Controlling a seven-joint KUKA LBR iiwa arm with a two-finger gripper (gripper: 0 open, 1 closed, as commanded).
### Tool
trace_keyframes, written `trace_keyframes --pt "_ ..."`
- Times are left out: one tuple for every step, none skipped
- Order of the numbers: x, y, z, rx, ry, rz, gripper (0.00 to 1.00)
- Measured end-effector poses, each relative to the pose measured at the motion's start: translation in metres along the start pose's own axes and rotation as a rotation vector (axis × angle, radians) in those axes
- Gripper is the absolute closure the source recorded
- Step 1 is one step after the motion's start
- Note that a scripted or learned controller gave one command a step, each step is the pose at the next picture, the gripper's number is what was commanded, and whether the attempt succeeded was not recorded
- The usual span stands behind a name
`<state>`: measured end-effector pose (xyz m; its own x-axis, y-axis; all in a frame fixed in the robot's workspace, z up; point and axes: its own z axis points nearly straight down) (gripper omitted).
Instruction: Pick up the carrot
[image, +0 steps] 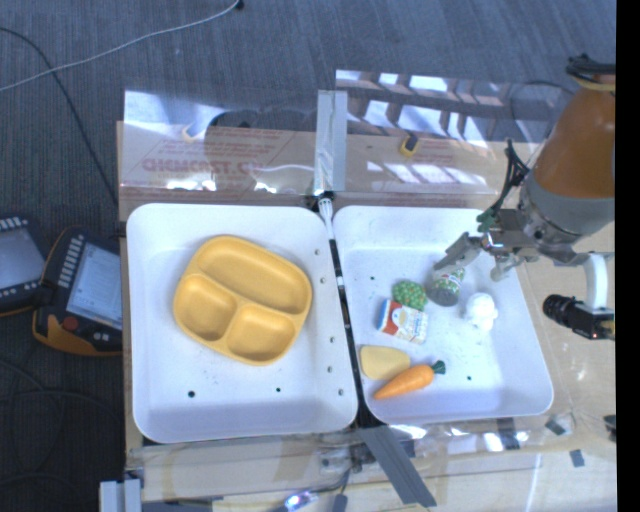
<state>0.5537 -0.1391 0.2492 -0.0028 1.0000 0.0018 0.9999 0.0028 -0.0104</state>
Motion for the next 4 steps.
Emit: trace_keyframes --pt "0.005 -0.030 0.100 -0.007 -0.001 -0.009 0.00" --pt "-0.057 -0.025 0.002 -0.009 -0.004 0.040 0.00" --pt "0.027 -0.070 0.092 -0.006 -0.001 -0.073 0.00" --pt "0.038 -0.064 0.157 -0.023 -0.006 -0.159 0.00"
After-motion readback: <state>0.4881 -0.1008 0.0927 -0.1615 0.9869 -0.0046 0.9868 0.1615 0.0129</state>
